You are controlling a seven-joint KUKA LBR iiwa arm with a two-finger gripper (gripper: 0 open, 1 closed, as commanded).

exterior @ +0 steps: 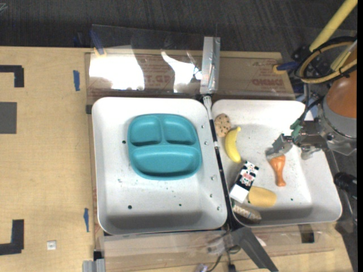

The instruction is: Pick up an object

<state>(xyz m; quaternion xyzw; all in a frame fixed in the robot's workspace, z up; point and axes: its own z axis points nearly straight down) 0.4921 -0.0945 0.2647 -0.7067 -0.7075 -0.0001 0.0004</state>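
Note:
My gripper (279,147) hangs over the right bin (317,208), reaching in from the right. Directly below it in the view lies an orange carrot-shaped toy (278,170), its thick end touching or just under the gripper tip. A yellow banana (232,144) lies to the left near the bin's divider, with a speckled cookie (222,123) above it. Nearer the front sit a black-and-white box (245,179), a yellow block (261,196) and a small brush (245,212).
The left bin (108,197) holds a teal divided plate (164,146). A clear plastic sheet and a metal bar (209,64) stand behind the bins. Yellow and black cables (323,61) hang at the upper right beside the arm.

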